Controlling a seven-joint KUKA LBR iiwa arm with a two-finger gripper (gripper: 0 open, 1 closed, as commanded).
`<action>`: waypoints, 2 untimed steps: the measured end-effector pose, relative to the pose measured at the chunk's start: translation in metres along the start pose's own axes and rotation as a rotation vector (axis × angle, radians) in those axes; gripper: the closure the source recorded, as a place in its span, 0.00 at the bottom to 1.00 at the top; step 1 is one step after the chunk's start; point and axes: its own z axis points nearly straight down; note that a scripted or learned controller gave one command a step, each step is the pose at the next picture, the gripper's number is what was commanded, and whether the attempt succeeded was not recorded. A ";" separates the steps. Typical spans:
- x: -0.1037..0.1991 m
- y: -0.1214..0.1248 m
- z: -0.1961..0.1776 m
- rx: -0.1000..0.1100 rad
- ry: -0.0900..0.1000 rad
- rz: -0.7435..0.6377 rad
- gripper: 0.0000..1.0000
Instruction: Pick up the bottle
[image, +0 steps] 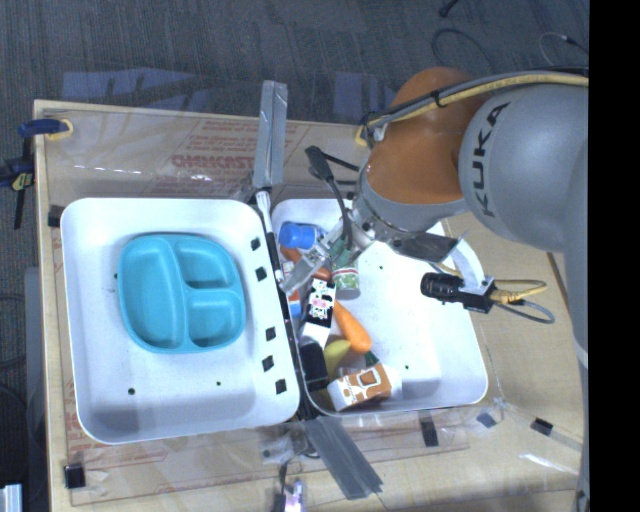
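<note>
The arm (480, 150) reaches in over the right bin (440, 340), its gripper (335, 262) low over the clutter along that bin's left wall. Whether the tool is clenched or released cannot be told; the wrist and clutter mask it. The bottle (345, 280), small with a green label, lies just beside the gripper near the bin's left wall, toward the far edge. A blue cap (297, 237) sits at the far-left corner. A carrot (352, 327) lies mid-wall, a carton (362, 386) near the front-left corner. The left bin (90, 380) carries a blue tray (183, 292), centred.
</note>
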 end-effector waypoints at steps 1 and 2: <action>-0.078 0.013 0.061 -0.001 -0.001 -0.151 0.00; -0.113 0.019 0.114 -0.016 -0.016 -0.130 0.00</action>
